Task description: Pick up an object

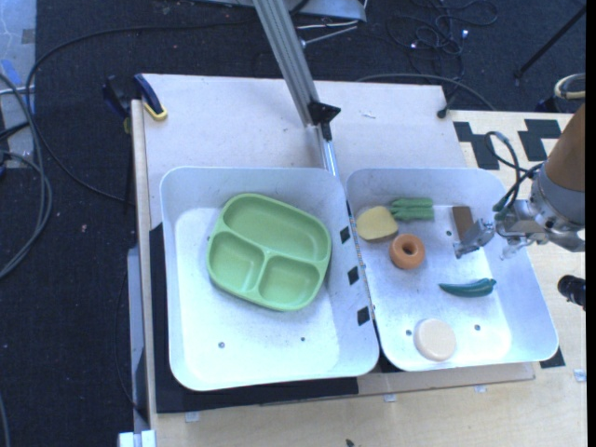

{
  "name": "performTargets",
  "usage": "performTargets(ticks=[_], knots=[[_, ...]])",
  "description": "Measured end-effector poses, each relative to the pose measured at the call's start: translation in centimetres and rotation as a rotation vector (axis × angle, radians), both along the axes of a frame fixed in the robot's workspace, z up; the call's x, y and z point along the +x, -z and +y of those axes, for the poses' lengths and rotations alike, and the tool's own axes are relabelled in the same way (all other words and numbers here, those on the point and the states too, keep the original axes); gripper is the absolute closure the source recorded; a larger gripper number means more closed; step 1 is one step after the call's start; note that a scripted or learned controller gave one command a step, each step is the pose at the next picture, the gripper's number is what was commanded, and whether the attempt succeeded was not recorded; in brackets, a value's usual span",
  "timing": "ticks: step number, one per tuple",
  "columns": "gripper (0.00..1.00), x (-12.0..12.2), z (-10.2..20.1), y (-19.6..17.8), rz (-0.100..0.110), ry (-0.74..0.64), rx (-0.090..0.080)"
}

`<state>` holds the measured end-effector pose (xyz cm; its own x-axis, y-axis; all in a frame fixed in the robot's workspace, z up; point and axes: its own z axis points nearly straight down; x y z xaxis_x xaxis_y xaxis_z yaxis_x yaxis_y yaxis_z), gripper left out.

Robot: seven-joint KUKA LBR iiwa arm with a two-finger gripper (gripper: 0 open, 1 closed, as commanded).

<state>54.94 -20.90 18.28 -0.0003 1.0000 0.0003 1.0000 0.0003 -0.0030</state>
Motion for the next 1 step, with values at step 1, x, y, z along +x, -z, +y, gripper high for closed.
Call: performTargets(ticks=[1], knots=[[0.00,-0.59,-0.78,5.00,0.000,0.002,0.000]])
